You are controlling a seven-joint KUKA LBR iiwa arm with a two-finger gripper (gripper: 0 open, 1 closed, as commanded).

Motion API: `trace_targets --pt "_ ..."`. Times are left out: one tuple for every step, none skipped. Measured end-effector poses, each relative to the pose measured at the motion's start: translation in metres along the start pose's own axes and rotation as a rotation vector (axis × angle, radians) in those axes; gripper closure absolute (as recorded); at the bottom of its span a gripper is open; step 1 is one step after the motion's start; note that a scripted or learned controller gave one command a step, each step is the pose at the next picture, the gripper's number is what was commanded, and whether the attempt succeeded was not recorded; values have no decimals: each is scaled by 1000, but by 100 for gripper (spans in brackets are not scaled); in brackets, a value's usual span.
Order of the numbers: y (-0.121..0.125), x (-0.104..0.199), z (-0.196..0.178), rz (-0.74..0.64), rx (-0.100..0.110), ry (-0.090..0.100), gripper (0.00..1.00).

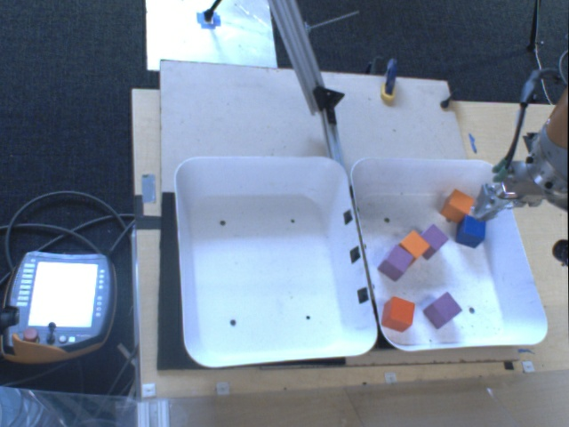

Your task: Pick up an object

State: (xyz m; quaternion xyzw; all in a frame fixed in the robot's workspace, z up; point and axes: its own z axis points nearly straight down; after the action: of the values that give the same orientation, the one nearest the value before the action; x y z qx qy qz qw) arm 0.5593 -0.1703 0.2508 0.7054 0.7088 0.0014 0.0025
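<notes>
My gripper (490, 202) reaches in from the right over the right bin's (524, 314) far right side. Its tip is just right of an orange block (457, 205) and just above a blue block (471, 231), close to both. Whether it touches either block is unclear. Toward the bin's middle lie another orange block (414, 244) and two purple blocks (435, 239) (396, 262), packed together. Near the front of the bin sit a third orange block (399, 313) and a purple block (442, 310).
The left bin (191, 327) stands beside the right one, their rims meeting at the centre. A slanted metal pole (298, 43) rises behind the bins. A teach pendant (58, 305) with its cable lies off the bench at the left.
</notes>
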Motion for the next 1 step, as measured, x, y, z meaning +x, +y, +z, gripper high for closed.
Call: trace_targets --pt "12 50 -6 -6 2 3 100"
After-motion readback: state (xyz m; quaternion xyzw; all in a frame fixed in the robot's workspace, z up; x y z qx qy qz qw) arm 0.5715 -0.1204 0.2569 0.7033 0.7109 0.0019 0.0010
